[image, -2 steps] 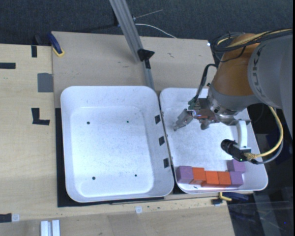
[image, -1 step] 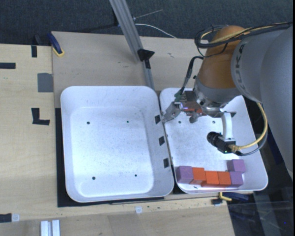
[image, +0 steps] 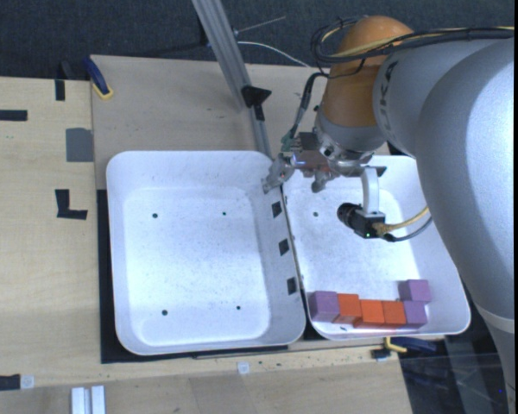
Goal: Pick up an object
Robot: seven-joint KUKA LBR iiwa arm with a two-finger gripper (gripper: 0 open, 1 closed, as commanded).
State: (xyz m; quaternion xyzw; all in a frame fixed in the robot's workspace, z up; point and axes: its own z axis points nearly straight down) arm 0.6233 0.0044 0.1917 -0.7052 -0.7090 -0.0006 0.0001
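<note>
— Blocks nearest us?
— Square-cut purple blocks point(image: 325, 304) and orange blocks point(image: 373, 311), matte, line the right bin's point(image: 440, 266) near edge.
— The gripper point(image: 304, 169)?
— Metal, at that bin's far-left corner; open or closed, I cannot tell.

Hand point(image: 300, 172) above right bin point(image: 432, 231); purple, orange blocks point(image: 371, 309) along near wall.

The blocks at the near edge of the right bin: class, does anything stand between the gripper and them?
Nothing visible does. The gripper is at the right bin's far end; bare white floor lies between it and the purple and orange blocks along the near wall.
</note>
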